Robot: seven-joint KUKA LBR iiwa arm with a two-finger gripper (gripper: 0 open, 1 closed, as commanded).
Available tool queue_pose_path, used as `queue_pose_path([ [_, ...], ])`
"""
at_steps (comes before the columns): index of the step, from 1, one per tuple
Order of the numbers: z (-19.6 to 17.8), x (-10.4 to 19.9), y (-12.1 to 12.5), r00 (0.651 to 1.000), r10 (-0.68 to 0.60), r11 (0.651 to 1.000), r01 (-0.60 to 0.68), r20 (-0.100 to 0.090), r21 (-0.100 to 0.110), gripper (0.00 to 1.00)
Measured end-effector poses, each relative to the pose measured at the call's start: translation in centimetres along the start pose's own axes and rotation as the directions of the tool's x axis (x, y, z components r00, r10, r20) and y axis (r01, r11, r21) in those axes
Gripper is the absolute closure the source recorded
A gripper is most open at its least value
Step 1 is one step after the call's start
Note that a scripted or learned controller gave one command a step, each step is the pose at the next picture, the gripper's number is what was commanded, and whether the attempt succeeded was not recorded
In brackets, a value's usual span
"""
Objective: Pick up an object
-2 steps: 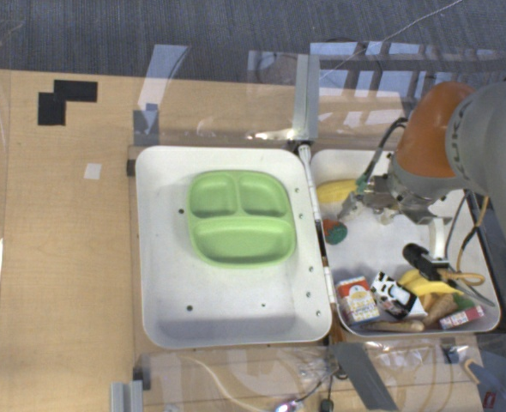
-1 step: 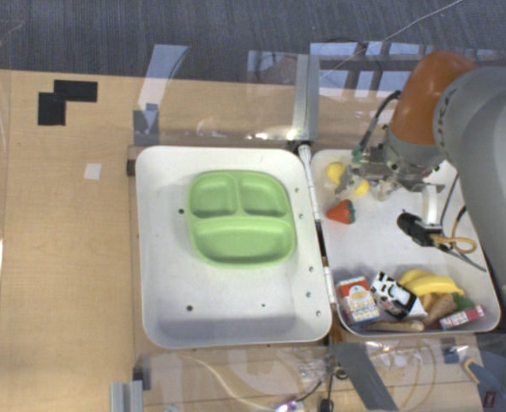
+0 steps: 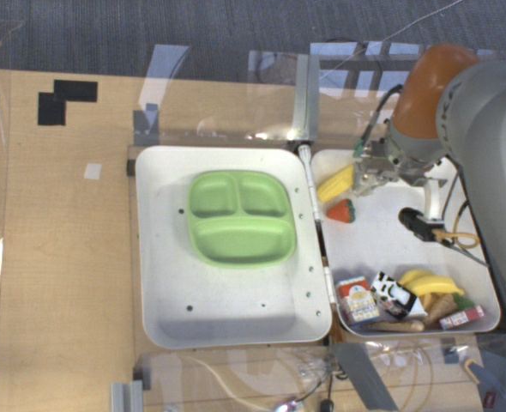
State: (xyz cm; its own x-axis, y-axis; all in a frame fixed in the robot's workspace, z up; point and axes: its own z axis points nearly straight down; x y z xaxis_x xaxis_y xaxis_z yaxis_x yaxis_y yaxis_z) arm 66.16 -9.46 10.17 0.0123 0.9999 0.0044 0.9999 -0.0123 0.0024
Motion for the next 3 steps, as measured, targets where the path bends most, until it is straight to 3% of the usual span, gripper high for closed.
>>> queue_pose_path([
  [1,0.0,0.0,0.0,1.000,-0.001,1.000,0.001,0.000,0.000,0.00],
  [2,1.1,-1.2,-4.4,0.999,-0.053,0.999,0.053,0.005,-0.010,0.00],
  [3,1.3,0.8,1.0,1.000,-0.017,1.000,0.017,0.005,-0.008,0.00],
])
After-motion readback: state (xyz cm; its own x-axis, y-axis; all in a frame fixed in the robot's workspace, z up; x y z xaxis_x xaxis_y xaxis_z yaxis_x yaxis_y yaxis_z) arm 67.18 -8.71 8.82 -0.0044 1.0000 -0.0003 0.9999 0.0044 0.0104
